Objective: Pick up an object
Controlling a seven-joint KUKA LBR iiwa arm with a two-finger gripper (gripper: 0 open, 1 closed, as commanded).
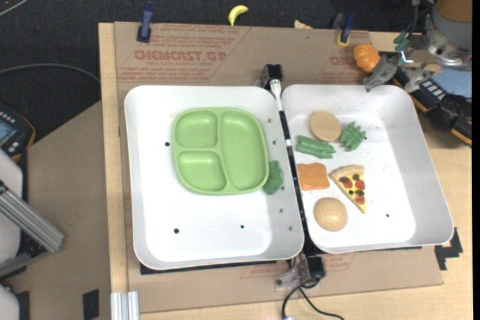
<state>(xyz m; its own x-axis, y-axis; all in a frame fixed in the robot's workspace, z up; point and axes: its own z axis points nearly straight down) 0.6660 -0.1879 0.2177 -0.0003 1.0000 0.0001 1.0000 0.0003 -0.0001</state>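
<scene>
Bins sit side by side on the bench, the left bin (150, 228) low and centre-left in frame, the right bin (420, 198) low and centre-right. Nearest the viewer in the right bin lies a round tan bun (330, 213), with a pizza slice (351, 186) just beside it and an orange block (313, 176) to the slice's left. Beyond these lie a green bean pod (314, 147), a flat tan disc (325, 126) and a small green leafy piece (351, 135), close together in the bin's upper half. The left bin holds a green divided plate (221, 151), and a small green item (274, 177) rests touching the plate's right edge. Farther back, at the upper right of the frame, the gripper (395, 68) hangs over the far right corner of the right bin, its fingers spread apart with nothing between them. An orange ball (366, 56) sits on the board just beside it, outside the bin. Judgement: the pick is not yet begun; a sound approach would choose a piece standing apart, such as the bun, centre the fingers over it and descend square, avoiding the crowded cluster. Fingertip detail is small and blurred, the arm is cut off by the frame's right edge, and the small green item's identity cannot be determined.
</scene>
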